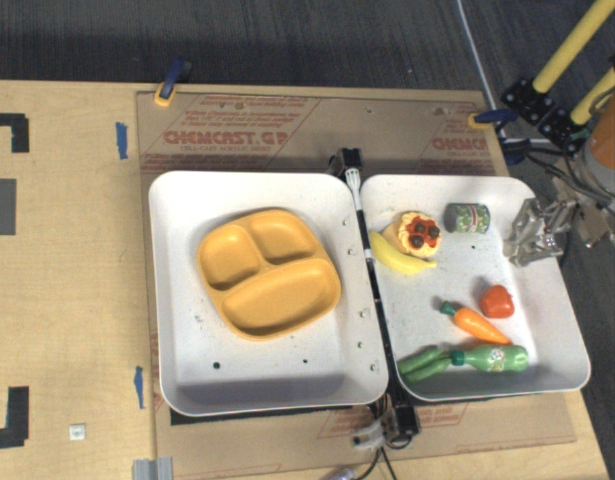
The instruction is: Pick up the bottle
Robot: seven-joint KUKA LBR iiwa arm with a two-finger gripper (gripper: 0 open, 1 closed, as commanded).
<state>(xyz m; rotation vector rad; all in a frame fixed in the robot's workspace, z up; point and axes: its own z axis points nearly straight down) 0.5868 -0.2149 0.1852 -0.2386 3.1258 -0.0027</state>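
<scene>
The bottle (495, 358) is green with a pale label. It lies on its side near the front edge of the right bin (547, 298), its neck pointing left toward a green vegetable (424, 363). My gripper (535, 251) hangs over the bin's right rim, well behind and to the right of the bottle. It is open with nothing between its fingers.
Also in the right bin are a carrot (474, 322) just behind the bottle, a red tomato (497, 301), a green can (467, 217), a banana (399, 254) and a berry pastry (419, 231). The left bin (177, 268) holds a yellow divided plate (270, 271).
</scene>
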